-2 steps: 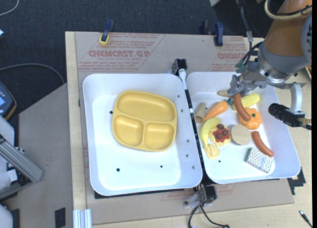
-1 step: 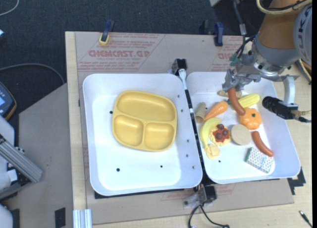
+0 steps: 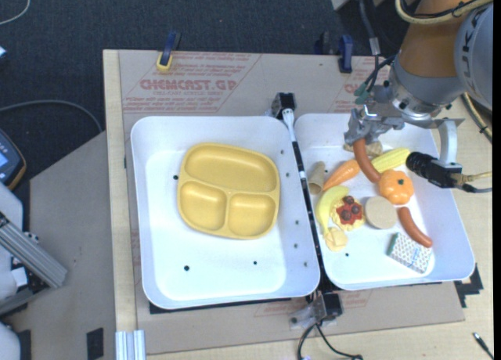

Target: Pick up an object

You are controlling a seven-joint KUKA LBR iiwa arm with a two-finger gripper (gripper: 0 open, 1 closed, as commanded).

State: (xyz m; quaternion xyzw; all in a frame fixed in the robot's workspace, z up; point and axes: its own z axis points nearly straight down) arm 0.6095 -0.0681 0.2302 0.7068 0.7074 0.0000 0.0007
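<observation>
Toys crowd the right bin (image 3: 462, 253), while the left bin (image 3: 149, 194) bears a yellow divided plate (image 3: 228, 190) with three compartments, lying flat near its middle. The arm reaches in from the far right, its gripper (image 3: 366, 138) low over the far part of the right bin, just above the far end of a red sausage (image 3: 365, 160) that runs toward the near right. Whether the fingers are apart or together I cannot tell (the wrist body hides them from above), nor whether they touch the sausage. An ear of corn (image 3: 390, 160) lies just right of that sausage, and a carrot (image 3: 340, 174) slants to its left. Nearer sit an orange pumpkin-like fruit (image 3: 395, 187), a banana (image 3: 330, 203) with a small pizza slice (image 3: 347, 213) against it, a beige round disc (image 3: 381, 213), a second red sausage (image 3: 414, 227) and a patterned blue-and-white wedge (image 3: 409, 253) at the near right.
</observation>
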